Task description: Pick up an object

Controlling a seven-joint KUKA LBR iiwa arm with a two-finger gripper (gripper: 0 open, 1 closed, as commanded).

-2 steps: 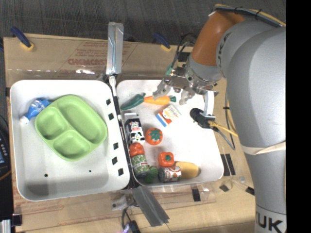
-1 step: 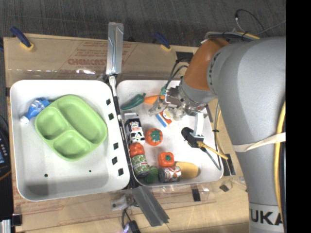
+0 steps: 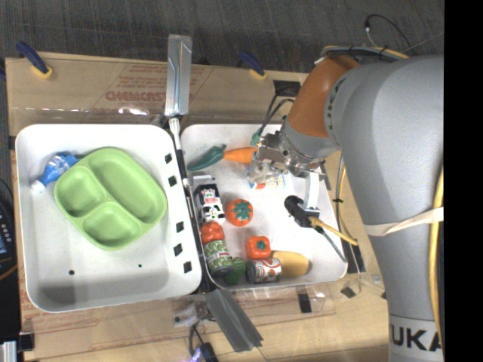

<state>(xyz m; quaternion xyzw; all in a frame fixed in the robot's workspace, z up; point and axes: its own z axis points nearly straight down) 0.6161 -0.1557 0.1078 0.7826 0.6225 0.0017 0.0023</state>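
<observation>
My gripper (image 3: pixel 264 173) hangs over the back part of the right bin (image 3: pixel 332 266), just right of a toy carrot (image 3: pixel 240 155) whose green top points left. In front of it lie a round red tomato (image 3: pixel 239 212) and a black-and-white cow-patterned carton (image 3: pixel 209 203). Along the front wall sit a red and green bottle (image 3: pixel 216 250), an orange pepper-like toy (image 3: pixel 258 246), a small can (image 3: pixel 262 271) and a yellow piece (image 3: pixel 292 262). Nothing is visibly held.
The left bin (image 3: pixel 45 277) holds a green divided plate (image 3: pixel 111 196) with a blue object (image 3: pixel 57 165) behind its left edge. A metal divider bar (image 3: pixel 178 74) stands between the bins at the back. The arm fills the right side.
</observation>
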